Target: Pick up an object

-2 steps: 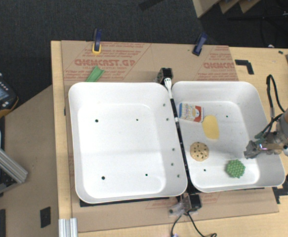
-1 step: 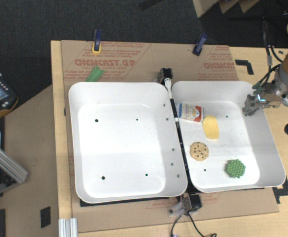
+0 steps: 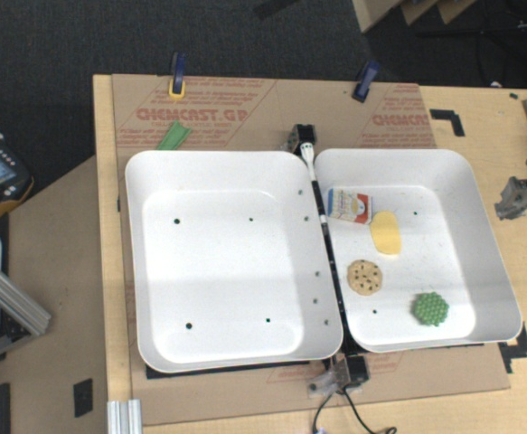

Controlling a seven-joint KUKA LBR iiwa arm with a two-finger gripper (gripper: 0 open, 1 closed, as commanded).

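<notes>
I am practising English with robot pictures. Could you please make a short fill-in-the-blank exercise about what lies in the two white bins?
1. All four small objects lie in the ____ bin as the camera sees it.
2. The round cookie lies just below the ____ block.
3. The bumpy ball nearest the front edge is ____ in colour.
4. The small carton lies close to the bin's ____ wall.

Missing words: right; yellow; green; left
</notes>
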